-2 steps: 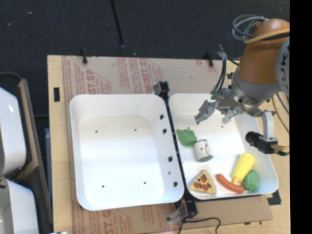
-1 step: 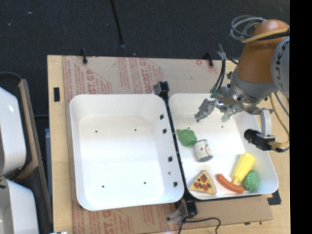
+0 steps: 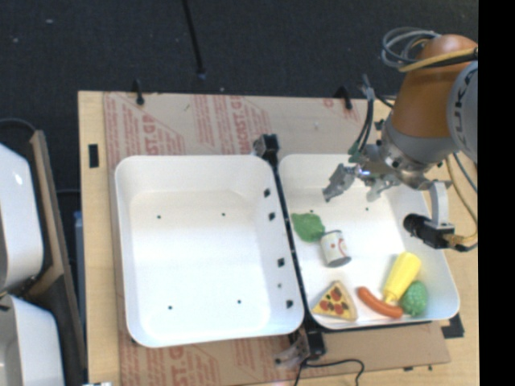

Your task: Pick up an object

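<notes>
The landmark for every position below was the black divider (image 3: 279, 223) that ran between the two white bins.

1. Arm position. You saw the arm (image 3: 430, 95) enter from the divider's right, its orange band above the far corner of the right bin (image 3: 434, 240). The gripper (image 3: 358, 179) hung over the far part of that bin, to the right of the divider's far end. Its two grey fingers (image 3: 338, 182) stood spread apart, and nothing lay between them.

2. Candidate objects. All of them lay in the right bin, nearer the camera than the gripper and apart from it:
- A green leafy piece (image 3: 308, 226) lay just right of the divider, about halfway along its length.
- A small white can (image 3: 335, 248) lay on its side, just beside the green piece, on the side away from the divider.
- A pizza slice (image 3: 335, 302) lay near the divider's near end, close to the bin's front rim.
- A red sausage (image 3: 378, 301) lay right of the pizza slice, farther from the divider.
- A yellow bottle-shaped piece (image 3: 401, 276) lay tilted beyond the sausage; whether the two touched, you could not tell.
- A green bumpy piece (image 3: 415, 297) sat at the yellow piece's lower end, farthest from the divider, in the near right corner.

3. Other fixtures. The left bin (image 3: 201, 252) lay on the divider's other side. Both bins rested on a brown cardboard sheet (image 3: 193, 123) on the bench.
</notes>
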Motion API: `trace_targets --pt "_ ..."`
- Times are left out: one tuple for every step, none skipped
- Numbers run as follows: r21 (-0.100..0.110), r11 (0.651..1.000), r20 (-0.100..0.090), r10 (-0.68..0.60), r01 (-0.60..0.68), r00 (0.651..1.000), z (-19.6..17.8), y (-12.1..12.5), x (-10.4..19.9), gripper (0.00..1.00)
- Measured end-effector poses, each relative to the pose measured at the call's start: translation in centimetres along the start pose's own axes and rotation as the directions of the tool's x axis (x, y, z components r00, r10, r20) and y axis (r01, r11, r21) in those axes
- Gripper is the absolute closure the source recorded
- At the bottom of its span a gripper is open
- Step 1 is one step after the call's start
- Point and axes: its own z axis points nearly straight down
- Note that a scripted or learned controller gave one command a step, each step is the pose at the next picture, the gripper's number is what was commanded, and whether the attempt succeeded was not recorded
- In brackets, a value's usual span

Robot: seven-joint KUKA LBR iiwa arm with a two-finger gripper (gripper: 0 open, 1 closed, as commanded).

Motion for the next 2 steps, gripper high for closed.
trace_targets --pt "0.000 1.000 0.000 -0.001 0.001 1.000 0.1 0.6 0.1 0.00" --pt "0.001 1.000 -0.001 0.028 -0.028 1.000 2.8 -0.7 3.2 0.00"
